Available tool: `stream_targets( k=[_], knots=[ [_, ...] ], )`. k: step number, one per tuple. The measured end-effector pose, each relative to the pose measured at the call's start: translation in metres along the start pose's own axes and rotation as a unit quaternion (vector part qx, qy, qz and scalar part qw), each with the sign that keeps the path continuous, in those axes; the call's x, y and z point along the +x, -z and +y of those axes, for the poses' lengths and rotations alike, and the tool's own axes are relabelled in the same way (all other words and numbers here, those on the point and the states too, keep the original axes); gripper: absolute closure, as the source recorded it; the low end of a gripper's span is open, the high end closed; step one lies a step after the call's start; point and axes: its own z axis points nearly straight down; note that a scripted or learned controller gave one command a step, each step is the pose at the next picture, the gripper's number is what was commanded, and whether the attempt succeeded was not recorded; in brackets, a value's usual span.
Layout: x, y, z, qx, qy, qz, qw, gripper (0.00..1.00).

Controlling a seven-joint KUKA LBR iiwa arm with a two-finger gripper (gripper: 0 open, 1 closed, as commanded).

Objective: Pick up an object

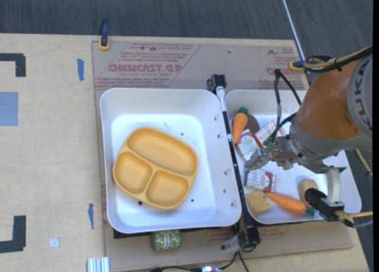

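The right bin (350, 189) holds several small items. An orange carrot (238, 126) lies at its upper left, and a second carrot (286, 202) lies near the front edge. Beside them are a red-and-white packet (259, 179), another packet (265, 131), a tan block (257, 202) and a pale roll (307, 188). My gripper (258, 159) hangs low over the middle-left of this bin, just above the red-and-white packet and to the right of an orange-red wrapper (247, 144). The wrist's grey body hides what lies directly under it.
The left bin (112, 108) bears a yellow three-compartment plate (155, 166). A green can (167, 240) lies on the bench in front of that bin. Black cables (277, 96) loop from the arm over the right bin's back edge. A black ridge (230, 146) divides the two bins.
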Motion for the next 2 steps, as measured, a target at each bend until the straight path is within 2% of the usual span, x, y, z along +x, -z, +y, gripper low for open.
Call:
stream_targets(
  k=[1,2],
  knots=[
    [-0.072,-0.085,0.076,-0.002,-0.001,-0.002,1.0000,0.00],
    [-0.059,-0.098,0.057,-0.002,-0.001,-0.001,1.0000,0.00]
  ],
)
